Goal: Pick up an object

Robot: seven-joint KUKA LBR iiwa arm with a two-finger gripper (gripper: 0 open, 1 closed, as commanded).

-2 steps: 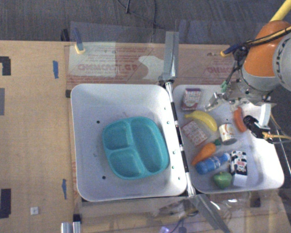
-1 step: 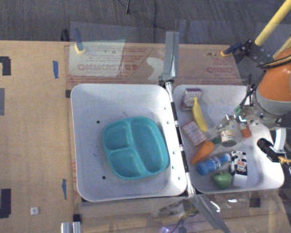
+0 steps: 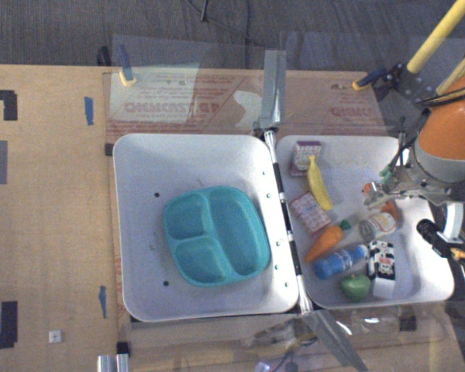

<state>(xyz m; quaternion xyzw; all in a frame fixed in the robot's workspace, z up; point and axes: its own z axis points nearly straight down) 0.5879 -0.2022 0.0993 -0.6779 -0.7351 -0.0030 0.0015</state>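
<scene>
Here the things to pick from all lie in the right bin (image 3: 426, 281). A small round tub (image 3: 380, 223) sits near the bin's middle, closest to the gripper (image 3: 389, 186), which hangs over the right half of the bin, just above the tub. A small orange-red piece (image 3: 370, 188) shows just beside the gripper on its left. Whether the jaws are spread or pressed together, I cannot tell, since the tip is blurred against the clutter. Nothing can be seen held in it.

Along the bin's front edge stand a black-and-white carton (image 3: 381, 260) and a green lump (image 3: 357, 287), touching each other. A blue bottle (image 3: 339, 261) lies on its side just left of the carton, and a carrot (image 3: 324, 242) lies slanted beside the bottle. Near the bin's left wall are a checked packet (image 3: 309, 211), a banana (image 3: 318, 183) and, in the back-left corner, a pink packet (image 3: 306, 156).

The arm (image 3: 448, 134) enters from the right, its orange band over the bin's right rim.

The left bin (image 3: 139, 169) holds a teal divided plate (image 3: 215, 235) near its middle, toward the front. Both bins rest on the bench (image 3: 46, 231), side by side and touching.
</scene>
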